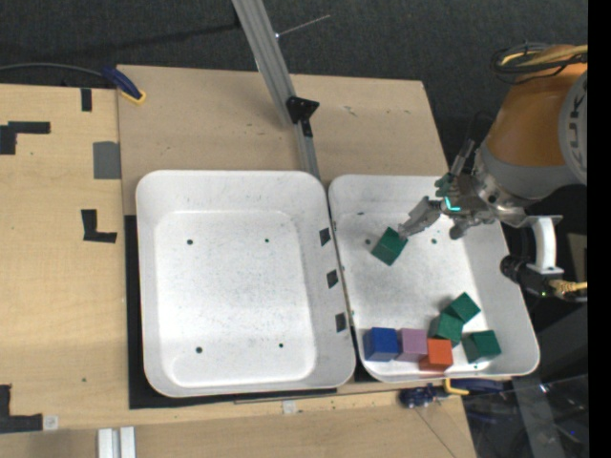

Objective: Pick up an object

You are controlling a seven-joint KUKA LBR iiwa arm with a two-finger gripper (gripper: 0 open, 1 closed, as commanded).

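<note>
The arm reached over the right bin from the right. Its gripper hung above the bin's upper part, a green block at its fingertips; whether the fingers clasped it could not be told. Blue, purple, orange and three more green blocks lay clustered at the near edge.

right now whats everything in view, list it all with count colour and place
bins: 2, white, side by side on the bench
green blocks: 4; one at the gripper's tip mid right bin, three near its front right corner
blue block: 1, front of right bin
purple block: 1, beside the blue one
orange block: 1, beside the purple one
metal pole: 1, grey, behind the bins
clamp: 1, blue and yellow, bench's back left
gripper: 1, over the right bin
</note>
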